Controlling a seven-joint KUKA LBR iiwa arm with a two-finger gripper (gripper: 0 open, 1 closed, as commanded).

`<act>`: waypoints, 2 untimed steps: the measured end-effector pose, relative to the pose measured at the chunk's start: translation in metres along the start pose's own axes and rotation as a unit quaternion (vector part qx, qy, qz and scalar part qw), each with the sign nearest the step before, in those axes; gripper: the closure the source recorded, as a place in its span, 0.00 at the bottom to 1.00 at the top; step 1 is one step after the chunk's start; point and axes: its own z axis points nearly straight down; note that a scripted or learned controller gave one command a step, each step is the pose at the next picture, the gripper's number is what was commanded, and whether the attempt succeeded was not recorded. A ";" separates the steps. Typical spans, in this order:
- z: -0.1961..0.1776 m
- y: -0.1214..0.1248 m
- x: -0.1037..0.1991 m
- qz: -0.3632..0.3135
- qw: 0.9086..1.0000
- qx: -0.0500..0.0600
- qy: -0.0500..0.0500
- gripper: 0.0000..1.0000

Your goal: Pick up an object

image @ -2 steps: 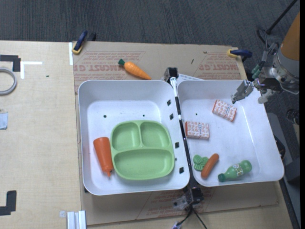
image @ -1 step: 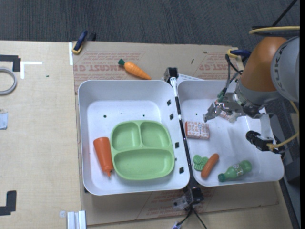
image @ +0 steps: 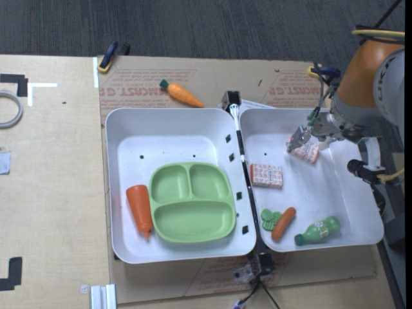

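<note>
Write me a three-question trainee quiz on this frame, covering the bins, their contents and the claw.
1. True or false: the green divided plate lies in the left bin.
2. Which item lies outside both bins? A) green bottle B) small carrot C) patterned box
3. Fill in: the claw is over the ____ bin, next to a small red-and-white packet.

Key
1. True
2. B, it lies on the cardboard behind the left bin.
3. Right
</note>
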 end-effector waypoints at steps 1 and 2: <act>-0.010 0.001 0.000 0.000 1.000 -0.001 -0.001 1.00; -0.010 0.001 0.000 0.000 1.000 -0.001 -0.001 0.00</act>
